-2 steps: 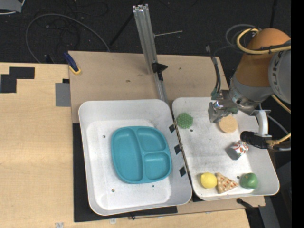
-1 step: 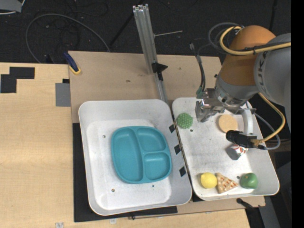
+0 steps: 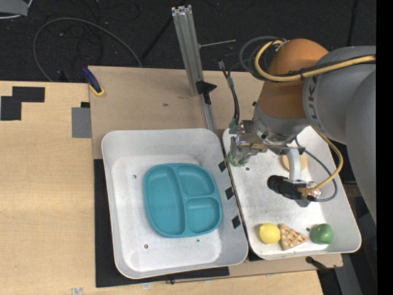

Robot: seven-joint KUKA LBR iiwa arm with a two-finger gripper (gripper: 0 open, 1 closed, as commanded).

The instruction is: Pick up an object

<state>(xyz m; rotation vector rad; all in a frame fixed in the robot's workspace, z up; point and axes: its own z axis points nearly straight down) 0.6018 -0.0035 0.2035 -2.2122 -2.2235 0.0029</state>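
Yellow lemon (image 3: 269,233), a toy pizza slice (image 3: 293,238) and a round green fruit (image 3: 321,233) lie in a row along the near edge of the right bin (image 3: 255,192), the pizza slice touching or just beside the lemon. In the left bin (image 3: 123,158) a teal divided plate (image 3: 182,198) lies flat near the middle. Farther back, the gripper (image 3: 236,154) hangs over the right bin's left rim, well apart from the three foods, which all lie nearer the camera. Whether it is wide or narrow cannot be told. Just beyond the wrist a pale tan piece (image 3: 293,162) shows, mostly hidden. An aluminium post (image 3: 187,48) stands behind the bins.
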